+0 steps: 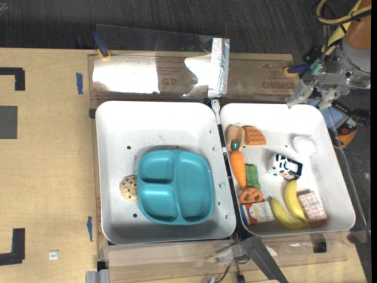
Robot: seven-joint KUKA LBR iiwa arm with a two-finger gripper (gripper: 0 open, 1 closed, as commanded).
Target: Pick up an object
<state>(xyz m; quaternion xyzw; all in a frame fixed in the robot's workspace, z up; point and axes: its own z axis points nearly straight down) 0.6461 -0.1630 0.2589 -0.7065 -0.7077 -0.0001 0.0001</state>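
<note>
Pale wood covers the table [47, 175], with black marks along its left edge and bits of blue tape near the bins. On it sit two shallow white bins side by side, and a clear plastic sheet [159, 66] lies on brown cardboard just beyond them. Inside the left bin [112, 122] a teal divided plate [175, 186] rests near the middle, and a small speckled cookie [128, 187] lies just beside the plate's left edge. In the right bin [330, 158] the objects crowd the left and near parts: a small wooden bottle [234, 137] and an orange biscuit [254, 135] toward the far left corner, an orange carrot [237, 166] running along the left wall, a green piece [252, 175] beside it, a red-orange carton [255, 205] at the near left. Further right are a black-and-white block [285, 166], a white disc [303, 144] on the bin floor, two yellow bananas [290, 204] and a pinkish box [311, 207] touching them. At the far right, above the bin's far corner, hangs the claw [321, 90]; whether it is open I cannot tell, and nothing visible sits in it.
</note>
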